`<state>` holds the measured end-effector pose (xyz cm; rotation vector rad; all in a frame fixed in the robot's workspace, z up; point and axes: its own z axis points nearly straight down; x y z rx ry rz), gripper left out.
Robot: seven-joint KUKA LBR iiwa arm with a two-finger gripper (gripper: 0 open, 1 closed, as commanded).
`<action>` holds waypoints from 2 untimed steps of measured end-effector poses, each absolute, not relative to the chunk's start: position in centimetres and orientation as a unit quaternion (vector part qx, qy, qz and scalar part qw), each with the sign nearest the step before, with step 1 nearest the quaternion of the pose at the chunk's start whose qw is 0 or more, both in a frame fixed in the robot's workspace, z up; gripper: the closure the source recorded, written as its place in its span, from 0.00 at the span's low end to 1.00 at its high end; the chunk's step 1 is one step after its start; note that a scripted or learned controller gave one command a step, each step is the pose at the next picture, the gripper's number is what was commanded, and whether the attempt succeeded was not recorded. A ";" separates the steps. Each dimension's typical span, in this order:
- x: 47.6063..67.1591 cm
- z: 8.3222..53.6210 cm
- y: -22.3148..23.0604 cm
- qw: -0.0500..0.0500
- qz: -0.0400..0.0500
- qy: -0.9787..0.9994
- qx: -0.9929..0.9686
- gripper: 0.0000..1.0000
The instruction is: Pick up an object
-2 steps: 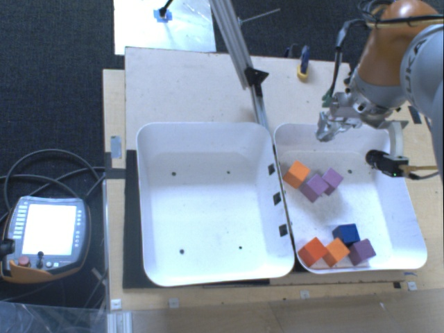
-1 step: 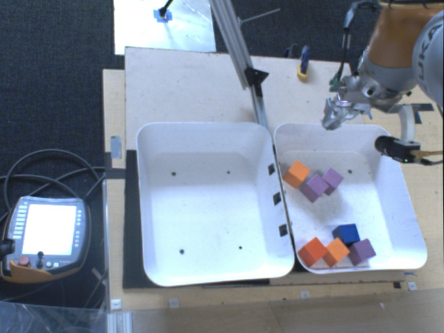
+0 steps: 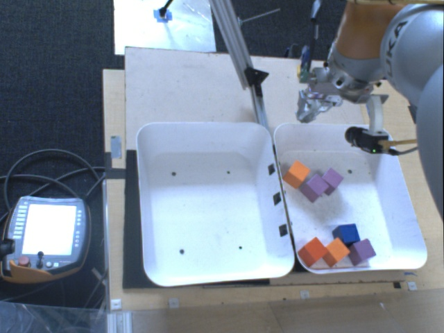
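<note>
Blocks sit in the right bin point(image 3: 409, 214) in two bunches. Up at its 11 o'clock corner, an orange block point(image 3: 297, 174) touches a purple block point(image 3: 316, 186), and a second purple one point(image 3: 333, 180) presses against that from 2 o'clock. Down at the bin's 6 o'clock edge, a red-orange block point(image 3: 313, 250), a small orange block point(image 3: 336, 251), a blue block point(image 3: 345, 234) and one more purple block point(image 3: 361, 251) crowd together, all touching or nearly so, hard against the front wall.

The gripper point(image 3: 310, 109) hangs above the bin's 12 o'clock rim, over the bench board point(image 3: 187, 82), at 12 o'clock from the upper bunch and well apart from it. Nothing shows between its fingers; how wide they stand I cannot tell, they blur into one metal lump. The arm point(image 3: 388, 26) comes in from 2 o'clock, orange band over grey.

A small black unit point(image 3: 365, 139) hangs at 4 o'clock from the gripper, over the bin's back wall. A slanted metal pole point(image 3: 236, 44) runs down from 12 o'clock to the gap between the bins, just at 9 o'clock of the gripper. The left bin point(image 3: 149, 186) lies beside the right one, rims touching. A pendant point(image 3: 45, 238) with cables rests at far 8 o'clock.
</note>
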<state>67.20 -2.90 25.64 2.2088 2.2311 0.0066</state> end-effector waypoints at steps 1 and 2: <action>67.7 24.0 2.7 0.000 0.001 0.711 0.703 1.00; 67.5 22.9 8.2 -0.001 0.001 0.711 0.703 1.00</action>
